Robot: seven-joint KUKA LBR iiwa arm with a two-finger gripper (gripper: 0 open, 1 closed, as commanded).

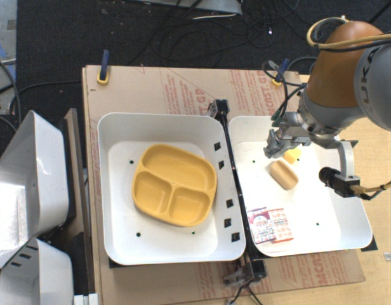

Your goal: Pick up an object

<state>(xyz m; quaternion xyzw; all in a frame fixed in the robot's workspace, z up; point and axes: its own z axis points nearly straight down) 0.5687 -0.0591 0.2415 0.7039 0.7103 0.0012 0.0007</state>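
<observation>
Now hovering over yellow piece (292,155), tan roll (284,175) just below gripper (279,146); grip unclear, cannot tell; next, lowering squarely.

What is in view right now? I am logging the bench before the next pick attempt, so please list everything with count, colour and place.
bins: 2, white, side by side on the bench
divided plate: 1, yellow, left bin
tan cylinder: 1, tan, right bin, just below the gripper
small yellow item: 1, yellow, right bin, by the gripper, partly hidden
printed packet: 1, white and red, right bin, near edge
cardboard sheet: 1, brown, under the bins
arm: 1, grey and orange, over right bin
gripper: 1, grey
</observation>
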